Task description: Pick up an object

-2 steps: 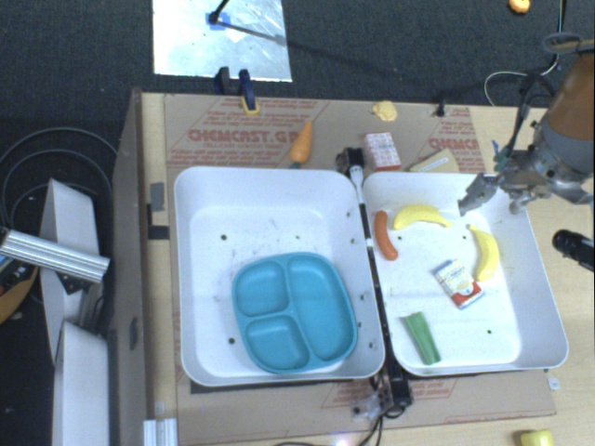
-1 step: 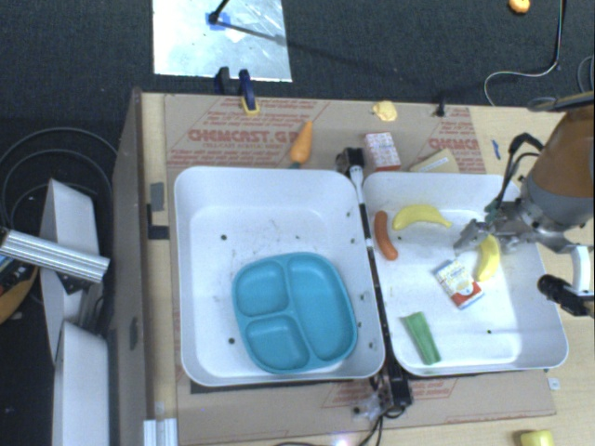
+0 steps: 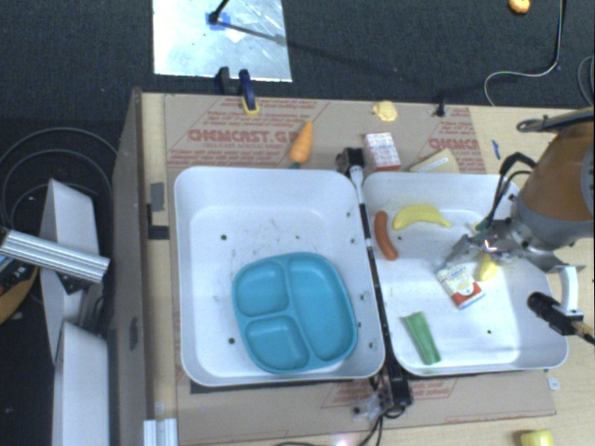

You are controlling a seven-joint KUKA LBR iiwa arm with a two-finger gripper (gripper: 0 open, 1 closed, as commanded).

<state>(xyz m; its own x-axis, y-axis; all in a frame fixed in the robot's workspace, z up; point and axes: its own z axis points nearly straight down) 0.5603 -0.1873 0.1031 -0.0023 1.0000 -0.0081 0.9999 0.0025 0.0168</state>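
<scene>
Fingers point(image 3: 474, 252) just above carton point(image 3: 460, 284).

A blue three-compartment tray point(image 3: 294, 311) lies in the left bin point(image 3: 209, 203), toward its front edge. On the cardboard sheet point(image 3: 204, 137) behind the bins, a carrot point(image 3: 300, 143) lies near the left bin's rear right corner, and a small printed box point(image 3: 381, 150) sits just behind the right bin's rear left corner. A blue clamp point(image 3: 246, 89) grips the cardboard's rear edge. A silver sheet point(image 3: 221, 26) lies beyond it.
</scene>
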